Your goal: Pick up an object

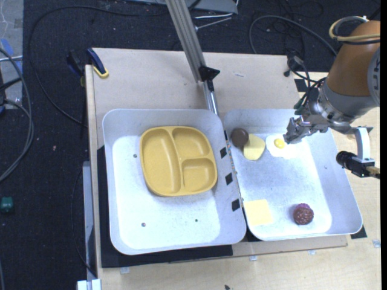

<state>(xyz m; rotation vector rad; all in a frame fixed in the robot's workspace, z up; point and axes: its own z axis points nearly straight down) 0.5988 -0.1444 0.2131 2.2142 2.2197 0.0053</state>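
Camera view gives you two white bins side by side on the counter (pixel 151 83). Nearest you in the right bin (pixel 326 189) lie a flat yellow square (pixel 259 211) and a dark red ball (pixel 303 214), well apart. The left bin (pixel 121 216) carries a yellow divided plate (pixel 179 161). Farther back in the right bin you see a brown lump (pixel 239 137) touching a pale yellow piece (pixel 254 148), and beside them a white piece with a yellow centre (pixel 279 145). The tool (pixel 292 135) hangs right at that white piece; you cannot tell how its fingers stand.
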